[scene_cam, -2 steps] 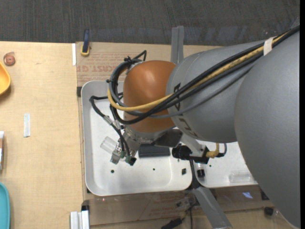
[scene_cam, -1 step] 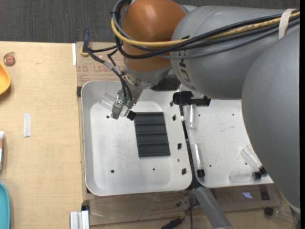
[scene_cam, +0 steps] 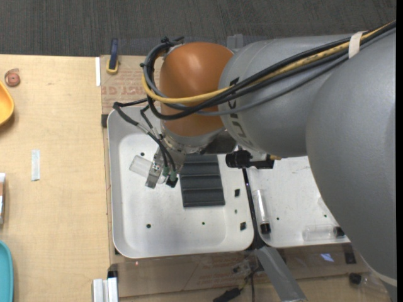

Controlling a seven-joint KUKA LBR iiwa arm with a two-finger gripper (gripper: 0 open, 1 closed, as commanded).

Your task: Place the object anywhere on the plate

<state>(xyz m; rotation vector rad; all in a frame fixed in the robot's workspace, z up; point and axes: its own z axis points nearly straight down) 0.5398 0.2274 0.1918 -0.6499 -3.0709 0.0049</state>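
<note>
The arm's orange band (scene_cam: 192,87) and grey links cover much of the view, reaching over the left white bin (scene_cam: 126,231). Below the wrist, a dark ribbed part of my gripper (scene_cam: 203,182) hangs over the middle of that bin. Just left of it, a small clear and grey object (scene_cam: 140,165) lies on the bin floor, beside the wrist's cable plugs (scene_cam: 162,173). Nothing can be seen held. A teal curved rim (scene_cam: 4,272), perhaps a plate, pokes in at the bottom left edge of the wooden bench.
The right bin (scene_cam: 289,194) holds a clear tube-like piece (scene_cam: 258,206) and a clear flat piece (scene_cam: 318,233). On the wooden bench (scene_cam: 56,200) to the left lie an orange item (scene_cam: 4,106), a small clear strip (scene_cam: 35,165) and a round reddish disc (scene_cam: 11,78).
</note>
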